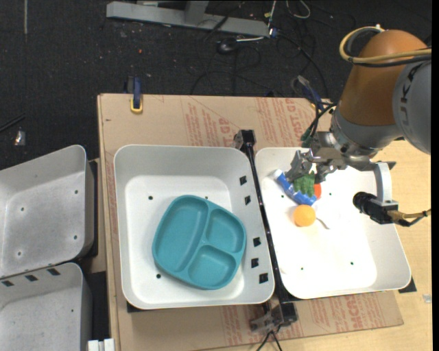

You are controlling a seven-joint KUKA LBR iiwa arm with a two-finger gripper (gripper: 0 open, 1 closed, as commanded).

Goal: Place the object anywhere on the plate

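A dark, speckled floor (55, 62) fills the surroundings, with cables and a grey metal bar (185, 19) lying across the top. On it rests a brown board (185, 120) printed with red lettering, a blue and yellow clamp (136, 94) gripping its far edge. Two spare white trays (41, 199) sit off the board at the left.

The board carries two white bins side by side. The left bin (137, 171) holds a teal plate (199, 241) with three compartments, lying slightly askew near the bin's middle. The right bin (357, 260) is mostly bare white floor dotted with small dark holes.

The arm (384, 75) reaches in from the right, its orange band above the grey wrist, hanging over the right bin's far left corner. The gripper (305, 171) points down at a small cluster of toys (300, 188) there, blue, green and red pieces lying touching one another. Whether its fingers are parted or closed cannot be told. An orange ball (304, 216) sits just beside that cluster on the bin floor, well apart from the plate
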